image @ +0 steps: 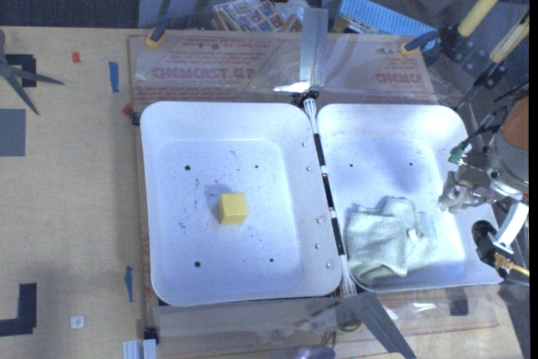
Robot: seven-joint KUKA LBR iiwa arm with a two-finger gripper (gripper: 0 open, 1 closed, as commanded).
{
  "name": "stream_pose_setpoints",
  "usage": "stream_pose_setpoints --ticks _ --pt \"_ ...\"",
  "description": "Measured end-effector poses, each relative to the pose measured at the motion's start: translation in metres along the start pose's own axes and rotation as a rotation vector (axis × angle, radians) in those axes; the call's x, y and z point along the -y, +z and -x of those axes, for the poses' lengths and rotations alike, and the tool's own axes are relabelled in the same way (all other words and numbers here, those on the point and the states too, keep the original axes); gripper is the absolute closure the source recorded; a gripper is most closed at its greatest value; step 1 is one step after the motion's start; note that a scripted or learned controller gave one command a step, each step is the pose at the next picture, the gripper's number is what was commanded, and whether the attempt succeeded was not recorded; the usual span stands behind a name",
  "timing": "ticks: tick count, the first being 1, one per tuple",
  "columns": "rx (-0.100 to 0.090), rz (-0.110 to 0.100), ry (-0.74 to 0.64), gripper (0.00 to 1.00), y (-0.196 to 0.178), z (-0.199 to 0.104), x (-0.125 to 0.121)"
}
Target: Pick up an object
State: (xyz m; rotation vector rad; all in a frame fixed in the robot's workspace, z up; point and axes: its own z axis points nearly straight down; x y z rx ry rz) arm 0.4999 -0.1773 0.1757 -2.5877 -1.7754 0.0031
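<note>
A small yellow block (233,208) lies near the middle of the left bin (168,130). A crumpled white cloth (385,235) lies in the front left part of the right bin (437,130). My gripper (456,194) hangs at the right bin's right edge, to the right of the cloth and apart from it. Nothing shows between its fingers. The arm's orange band (514,124) is at the right border.
A clear plastic panel (252,67) with red lettering stands behind both bins. A metal divider (324,181) runs between the bins. Cables (496,244) hang from the wrist over the right bin's front right corner. The wooden bench (59,181) lies to the left.
</note>
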Motion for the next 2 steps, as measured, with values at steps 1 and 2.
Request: stream_pose_setpoints --ticks 1,2 --pt "0.001 0.004 0.063 1.00 -0.072 -0.004 -0.011" --pt "0.000 0.000 0.423 1.00 -0.037 -0.059 -0.017"
